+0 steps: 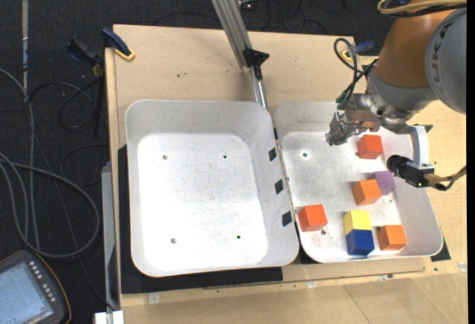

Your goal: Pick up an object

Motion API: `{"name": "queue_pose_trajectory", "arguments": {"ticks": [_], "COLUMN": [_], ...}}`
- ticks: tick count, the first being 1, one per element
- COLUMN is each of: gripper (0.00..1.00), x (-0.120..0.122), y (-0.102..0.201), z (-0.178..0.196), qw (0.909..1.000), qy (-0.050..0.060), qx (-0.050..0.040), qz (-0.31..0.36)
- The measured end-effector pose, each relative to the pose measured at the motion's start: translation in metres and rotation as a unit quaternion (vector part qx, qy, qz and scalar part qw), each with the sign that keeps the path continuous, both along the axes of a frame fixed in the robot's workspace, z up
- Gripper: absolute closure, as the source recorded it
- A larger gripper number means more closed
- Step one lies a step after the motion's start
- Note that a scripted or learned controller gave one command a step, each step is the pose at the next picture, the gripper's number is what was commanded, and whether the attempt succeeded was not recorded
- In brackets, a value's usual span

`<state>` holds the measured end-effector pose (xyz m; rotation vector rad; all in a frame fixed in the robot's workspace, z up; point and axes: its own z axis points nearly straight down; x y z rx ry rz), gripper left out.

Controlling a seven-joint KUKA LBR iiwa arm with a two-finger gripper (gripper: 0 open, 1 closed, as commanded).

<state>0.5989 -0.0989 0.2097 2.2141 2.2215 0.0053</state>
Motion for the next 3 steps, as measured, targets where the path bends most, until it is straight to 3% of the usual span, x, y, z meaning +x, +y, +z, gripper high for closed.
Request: {"name": "queue_pose_trajectory", "arguments": {"ticks": [1,3], "gripper": [1.00,1.00], "x": [0.001,-0.002], "y": [0.000,0.114], "z": [0.019,0.033], "qw": [1.0000,1.0000], "qy": [0.001,0.002], "qx": [0.0001,0.0015], "qz": [0.000,0.003]}}
